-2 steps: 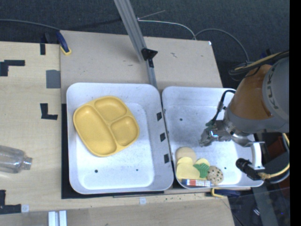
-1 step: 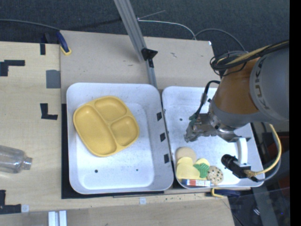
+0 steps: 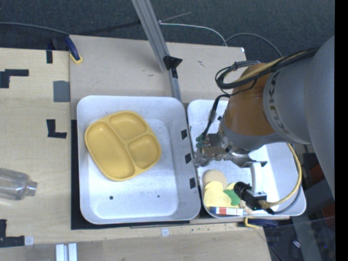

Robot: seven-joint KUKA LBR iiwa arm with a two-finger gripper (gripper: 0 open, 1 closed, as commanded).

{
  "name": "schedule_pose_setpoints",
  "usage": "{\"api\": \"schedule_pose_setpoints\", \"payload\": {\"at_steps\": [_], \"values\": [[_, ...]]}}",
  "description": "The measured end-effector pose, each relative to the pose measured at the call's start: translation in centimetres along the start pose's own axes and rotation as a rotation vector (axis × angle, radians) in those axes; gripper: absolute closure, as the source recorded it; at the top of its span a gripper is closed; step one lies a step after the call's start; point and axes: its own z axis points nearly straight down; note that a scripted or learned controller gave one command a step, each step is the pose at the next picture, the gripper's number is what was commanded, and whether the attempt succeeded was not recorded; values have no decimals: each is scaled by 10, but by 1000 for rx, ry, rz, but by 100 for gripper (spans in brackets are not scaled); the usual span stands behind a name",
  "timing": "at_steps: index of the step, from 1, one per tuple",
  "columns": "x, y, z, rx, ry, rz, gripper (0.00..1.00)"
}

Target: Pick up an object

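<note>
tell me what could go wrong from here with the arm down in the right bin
1. The small objects are crowded into the near left corner of the right bin, touching each other, so a grasp may snag two things or slip off.
2. They sit close to the bin wall, so the gripper could knock the rim on its way down.
3. The arm's yellow cable loops low over that bin and might drag items.

Robot lab, taped bench (image 3: 32, 107), white bins (image 3: 92, 200)
</note>
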Motion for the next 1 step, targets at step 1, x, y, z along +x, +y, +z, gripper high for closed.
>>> {"api": "schedule_pose_setpoints", "payload": {"at_steps": [1], "values": [[82, 0, 0, 0, 0, -2, 100]]}}
